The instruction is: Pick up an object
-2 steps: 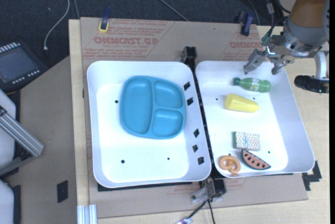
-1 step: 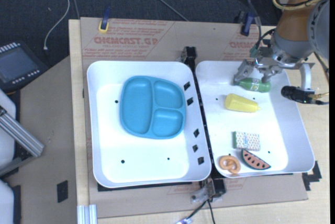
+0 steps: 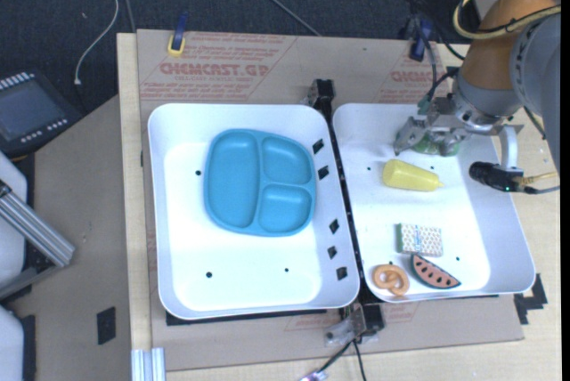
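cardboard covered the bench, and on it sat two shallow white bins side by side. left bin held one blue divided plate with three compartments. right bin held the loose pieces: one yellow block near the middle, one pale patterned square below it, one watermelon slice and one pretzel-like ring at the near edge, these last three close together.

the gripper was low over the far end of the right bin, just beyond the yellow block, with something greenish under it that was too blurred to name. whether the tool stood wide or narrow i could not tell, and nothing was plainly held in it.

by my judgement this was the reach-and-descend step, no pick yet made. the next move would call for closing on whatever lay beneath, or shifting slightly nearer to centre on the yellow block, then lifting straight up to clear the bin wall.
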Controlling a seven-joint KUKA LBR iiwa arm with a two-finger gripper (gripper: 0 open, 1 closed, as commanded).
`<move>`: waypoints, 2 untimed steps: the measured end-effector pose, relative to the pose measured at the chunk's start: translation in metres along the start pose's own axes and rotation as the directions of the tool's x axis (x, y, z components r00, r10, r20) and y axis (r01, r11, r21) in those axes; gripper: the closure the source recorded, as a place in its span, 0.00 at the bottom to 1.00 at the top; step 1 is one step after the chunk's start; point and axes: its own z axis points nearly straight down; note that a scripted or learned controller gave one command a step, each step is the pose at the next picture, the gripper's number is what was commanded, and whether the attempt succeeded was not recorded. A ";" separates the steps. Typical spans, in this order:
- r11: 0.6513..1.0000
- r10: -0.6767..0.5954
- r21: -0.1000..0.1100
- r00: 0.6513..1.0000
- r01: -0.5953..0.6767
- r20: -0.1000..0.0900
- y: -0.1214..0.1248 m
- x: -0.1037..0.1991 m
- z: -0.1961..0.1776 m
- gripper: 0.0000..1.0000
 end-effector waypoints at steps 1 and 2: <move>1.000 -0.001 -0.005 1.000 0.001 0.001 0.001 0.000 -0.013 1.00; 1.000 -0.002 -0.011 1.000 0.002 0.002 0.001 0.007 -0.059 1.00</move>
